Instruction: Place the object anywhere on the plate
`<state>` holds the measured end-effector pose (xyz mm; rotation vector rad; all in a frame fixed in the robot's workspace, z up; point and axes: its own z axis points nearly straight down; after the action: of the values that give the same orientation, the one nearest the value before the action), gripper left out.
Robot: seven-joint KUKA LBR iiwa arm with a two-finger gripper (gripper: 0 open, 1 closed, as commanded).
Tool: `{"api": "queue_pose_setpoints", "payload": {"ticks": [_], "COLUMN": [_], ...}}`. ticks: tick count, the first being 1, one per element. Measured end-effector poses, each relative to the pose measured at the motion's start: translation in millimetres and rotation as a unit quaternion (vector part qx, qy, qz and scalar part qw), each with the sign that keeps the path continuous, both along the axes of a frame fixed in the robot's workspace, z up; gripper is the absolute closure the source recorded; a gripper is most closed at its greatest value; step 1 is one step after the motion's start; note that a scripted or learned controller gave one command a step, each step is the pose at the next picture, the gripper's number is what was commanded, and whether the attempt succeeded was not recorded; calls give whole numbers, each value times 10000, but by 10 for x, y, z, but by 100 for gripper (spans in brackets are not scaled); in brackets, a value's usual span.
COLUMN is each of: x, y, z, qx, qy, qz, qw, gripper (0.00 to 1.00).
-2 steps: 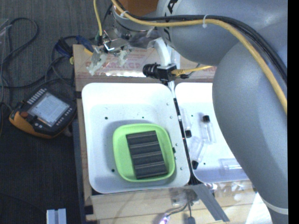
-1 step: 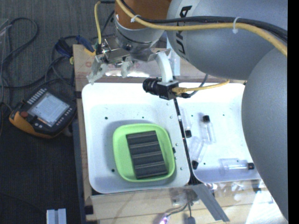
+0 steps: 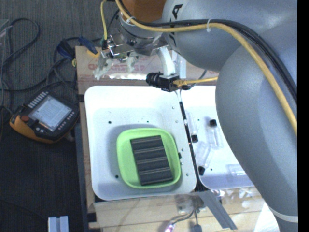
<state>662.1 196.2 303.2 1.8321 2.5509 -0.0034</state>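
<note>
Block: you are looking at a dark ribbed block (image 3: 151, 160) lying flat in the lower middle of the frame, its long side running up and down the picture. It is sitting on the plate already, so the task reads as done from how things lie.
Plate: the green plate (image 3: 123, 154) is resting in the left bin (image 3: 99, 114), its rim showing all round the block.
Handling: you are probably dealing with something stiff and fairly light, a moulded or rubbery piece. The ridges should be giving the fingers some bite. It does not look fragile.
Hold: if you are lifting it again, take it across the short width, near the middle, fingers on the two long sides.
Right bin: the right bin (image 3: 219, 175) is lying beside it, partly under the arm, holding some clear and small dark bits too small to name.
Arm: the arm (image 3: 251, 95) is crossing the right and top of the frame.
Gripper: the gripper (image 3: 116, 57) is hanging in the upper left, beyond the bins' far edge and well apart from the block. Its jaws are standing apart with nothing between them.
</note>
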Motion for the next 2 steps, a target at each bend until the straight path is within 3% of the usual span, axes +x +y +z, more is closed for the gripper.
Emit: {"api": "queue_pose_setpoints", "payload": {"ticks": [1, 2], "x": [63, -94], "y": [286, 28], "z": [724, 877], "qx": [11, 7], "qy": [-6, -1], "qz": [-104, -522], "qw": [9999, 9986], "gripper": [0, 0]}}
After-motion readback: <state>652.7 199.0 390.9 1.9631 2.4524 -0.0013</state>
